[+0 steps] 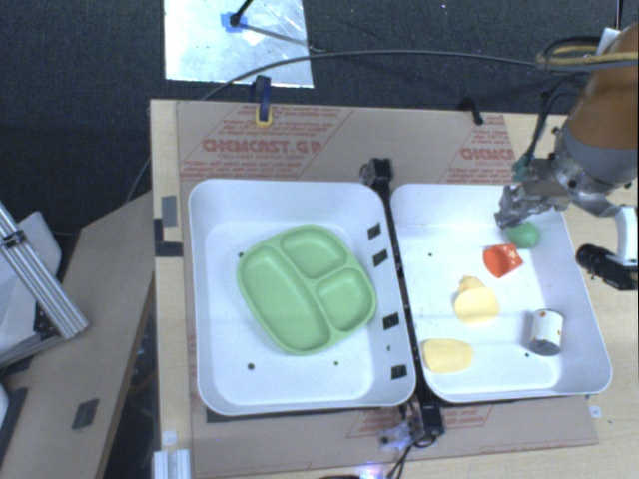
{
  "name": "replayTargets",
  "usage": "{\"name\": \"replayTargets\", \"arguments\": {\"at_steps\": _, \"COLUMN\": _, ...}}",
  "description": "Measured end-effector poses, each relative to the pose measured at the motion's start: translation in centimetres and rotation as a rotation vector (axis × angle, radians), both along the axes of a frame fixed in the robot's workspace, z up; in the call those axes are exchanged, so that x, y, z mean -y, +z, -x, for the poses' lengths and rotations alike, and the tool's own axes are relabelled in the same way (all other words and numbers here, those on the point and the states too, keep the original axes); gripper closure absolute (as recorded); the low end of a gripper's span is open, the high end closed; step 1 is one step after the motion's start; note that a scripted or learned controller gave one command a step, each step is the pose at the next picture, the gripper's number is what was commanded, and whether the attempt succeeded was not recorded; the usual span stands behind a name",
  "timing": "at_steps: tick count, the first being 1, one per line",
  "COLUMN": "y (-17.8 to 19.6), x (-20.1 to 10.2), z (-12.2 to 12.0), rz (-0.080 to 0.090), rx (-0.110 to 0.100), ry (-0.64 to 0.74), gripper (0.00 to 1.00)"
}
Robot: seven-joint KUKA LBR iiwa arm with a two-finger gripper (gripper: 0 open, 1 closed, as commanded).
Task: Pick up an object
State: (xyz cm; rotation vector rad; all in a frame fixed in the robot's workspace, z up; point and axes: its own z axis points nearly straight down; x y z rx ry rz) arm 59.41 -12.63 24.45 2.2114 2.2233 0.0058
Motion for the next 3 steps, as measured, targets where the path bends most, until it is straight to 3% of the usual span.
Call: {"name": "replayTargets", "arguments": {"at_steps": 3, "y": -2.6, "x": -15.0, "z": 1.0, "rz": -0.003, "rx": -0.006, "ry": 0.004, "gripper": 1.00}}
